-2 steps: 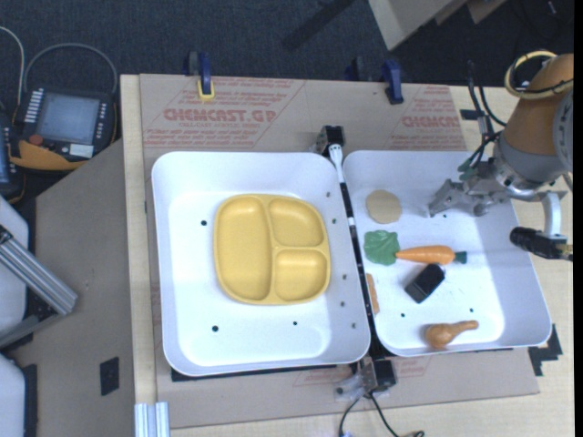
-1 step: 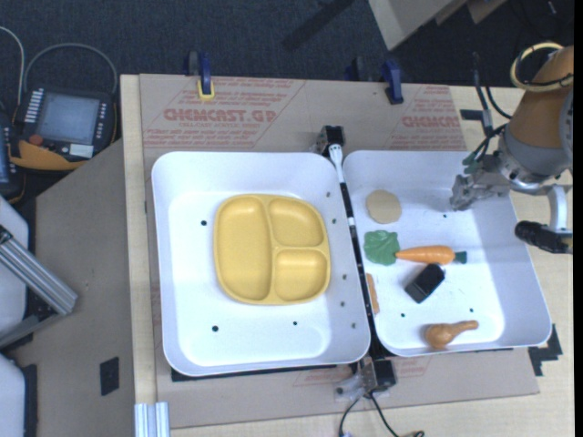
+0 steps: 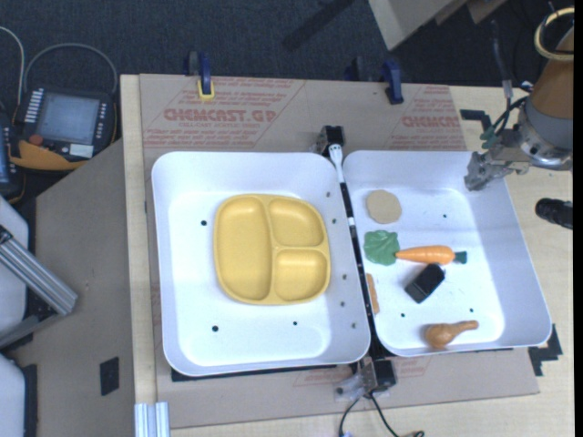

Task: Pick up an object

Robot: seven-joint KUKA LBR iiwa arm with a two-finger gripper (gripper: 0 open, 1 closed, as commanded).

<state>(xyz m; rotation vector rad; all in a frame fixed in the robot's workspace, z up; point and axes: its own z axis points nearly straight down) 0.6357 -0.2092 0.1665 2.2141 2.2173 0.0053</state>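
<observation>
The gripper [image 3: 481, 173] hangs at the right bin's [image 3: 510, 244] two o'clock edge, and I cannot tell its state. It is reaching, I think. The toy carrot [image 3: 424, 255] lies mid-bin, toward its seven o'clock. Next it must drop down over it.

Bright even light, soft shadows, sharp

A: Where does the camera sit?
B: Fixed above the bench [image 3: 273, 103], looking down at a slant; far enough back to take in both the left bin [image 3: 182, 317] and the right bin [image 3: 510, 271] whole, plus floor beyond; the arm [image 3: 551, 107] enters from the right.
</observation>
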